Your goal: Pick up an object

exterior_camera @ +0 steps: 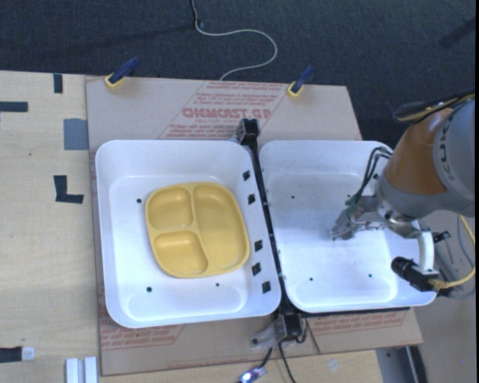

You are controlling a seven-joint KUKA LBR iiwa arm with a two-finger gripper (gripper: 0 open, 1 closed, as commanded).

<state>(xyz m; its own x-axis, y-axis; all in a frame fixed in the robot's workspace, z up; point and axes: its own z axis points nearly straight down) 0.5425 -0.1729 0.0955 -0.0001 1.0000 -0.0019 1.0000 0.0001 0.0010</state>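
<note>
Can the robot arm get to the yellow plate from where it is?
Probably yes. The yellow plate lies flat in the left bin with nothing on top of it. The gripper is low in the right bin, so it must cross the divider first.

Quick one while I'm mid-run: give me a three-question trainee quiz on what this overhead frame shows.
1. True or false: the yellow divided plate lies in the left bin.
2. Over which bin is the gripper? A) left bin B) right bin
3. How many compartments does the plate have?

Key: 1 true; 2 B; 3 three.
</note>
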